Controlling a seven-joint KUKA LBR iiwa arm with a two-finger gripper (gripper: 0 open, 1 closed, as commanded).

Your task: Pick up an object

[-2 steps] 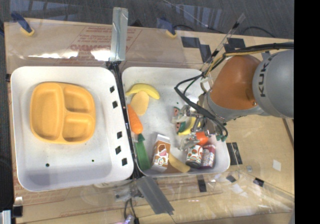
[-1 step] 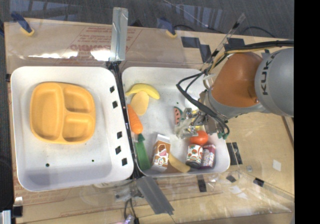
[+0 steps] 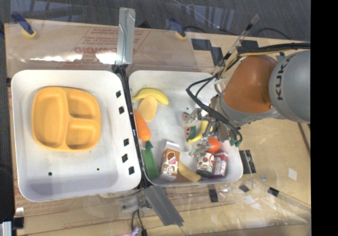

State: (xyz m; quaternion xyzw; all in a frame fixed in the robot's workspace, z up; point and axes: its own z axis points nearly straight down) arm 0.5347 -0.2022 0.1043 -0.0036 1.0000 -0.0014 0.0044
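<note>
My gripper is low inside the right bin, over its right-hand part, and the grey arm with its orange band reaches in from the right. Small yellow and orange pieces lie right at the gripper's tip, and whether it touches them is unclear. A yellow banana lies at the bin's upper left. An orange carrot and a green item run down the left wall. Near the front wall stand a brown carton, a second small carton and a purple packet.
The left bin holds a yellow divided plate. Black cables loop from the wrist over the right bin. A grey strip stands behind the wall between the two bins.
</note>
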